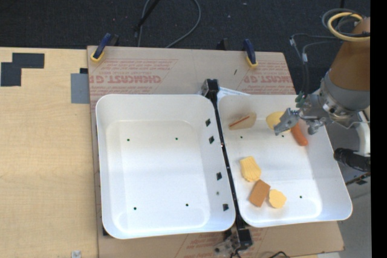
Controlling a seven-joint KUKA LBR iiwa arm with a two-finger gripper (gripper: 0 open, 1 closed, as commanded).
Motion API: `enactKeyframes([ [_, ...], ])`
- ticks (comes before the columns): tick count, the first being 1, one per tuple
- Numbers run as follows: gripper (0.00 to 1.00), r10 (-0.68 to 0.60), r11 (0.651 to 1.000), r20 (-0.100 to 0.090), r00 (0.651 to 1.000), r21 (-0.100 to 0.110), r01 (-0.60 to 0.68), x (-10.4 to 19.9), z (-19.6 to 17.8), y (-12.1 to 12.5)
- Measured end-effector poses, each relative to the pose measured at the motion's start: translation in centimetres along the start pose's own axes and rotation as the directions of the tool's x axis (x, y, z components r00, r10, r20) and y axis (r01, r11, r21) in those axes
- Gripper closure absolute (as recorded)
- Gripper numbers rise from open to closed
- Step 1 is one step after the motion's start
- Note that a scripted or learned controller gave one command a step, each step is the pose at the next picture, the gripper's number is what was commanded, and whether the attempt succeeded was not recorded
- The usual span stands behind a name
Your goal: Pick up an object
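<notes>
Carefully lower gripper (289, 122) at right bin (329, 205) far edge, straddling yellow piece (275, 119) beside orange carrot (299, 136); jaws' opening unclear.

My arm (354, 63) runs off the right edge, so only part of it shows. My claw (289, 122) partly covers a yellow piece (275, 118), and its orange neighbour (299, 135) lies half under my wrist.
</notes>
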State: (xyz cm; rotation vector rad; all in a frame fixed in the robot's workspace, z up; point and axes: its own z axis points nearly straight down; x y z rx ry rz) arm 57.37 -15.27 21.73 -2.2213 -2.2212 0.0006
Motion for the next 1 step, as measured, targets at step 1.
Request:
enactKeyframes([
  [1,0.0,0.002,1.0,-0.002,1.0,0.011,-0.001,-3.96,12.24,3.52],
])
